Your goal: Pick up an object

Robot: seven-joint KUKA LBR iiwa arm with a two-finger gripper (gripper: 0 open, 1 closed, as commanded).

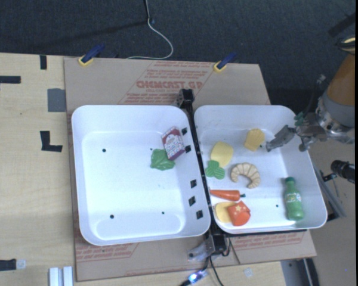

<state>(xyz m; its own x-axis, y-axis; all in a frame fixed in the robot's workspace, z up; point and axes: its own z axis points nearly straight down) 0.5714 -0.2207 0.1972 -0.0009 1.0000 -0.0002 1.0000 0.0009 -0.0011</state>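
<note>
While its fingers look apart, the tool (278,140) hovers empty — beside the yellow block (255,139).

Top of frame: dark blue carpeted floor (65,14) | Left and centre: pale wooden counter (24,177) with black tape marks | Centre: brown cardboard sheet (161,85) held by two blue-and-yellow clamps (90,54)

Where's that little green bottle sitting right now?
The green bottle lies in the right bin, near its lower right corner in the camera view, right of the croissant and the red pepper.
</note>
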